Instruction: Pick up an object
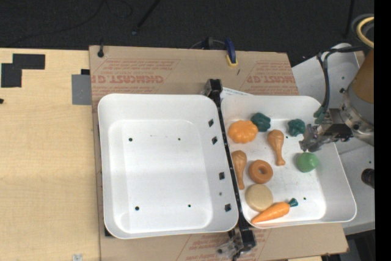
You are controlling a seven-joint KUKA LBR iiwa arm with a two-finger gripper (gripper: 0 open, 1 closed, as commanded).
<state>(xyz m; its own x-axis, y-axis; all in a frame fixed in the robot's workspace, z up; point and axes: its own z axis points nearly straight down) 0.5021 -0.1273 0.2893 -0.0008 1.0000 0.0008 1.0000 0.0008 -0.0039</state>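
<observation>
The right bin (335,208) holds several toy foods. A green ball (307,162) lies near its right wall, with a teal lump (296,126) just above it. My gripper (310,140) hangs low between these two, just above the green ball, and reaches in from the right. Further left lie a tan drumstick (277,146), an orange pumpkin (242,131), a dark green piece (261,121), a second drumstick (238,165), a brown donut (261,171), a beige round bun (259,197) and a carrot (271,212). Nothing shows held in the gripper.
The left bin (110,131) sits beside the right one, split from it by a black divider strip (221,150). Both rest on a cardboard sheet (159,73) on the wooden bench. Cables and the arm's body (360,101) crowd the right edge.
</observation>
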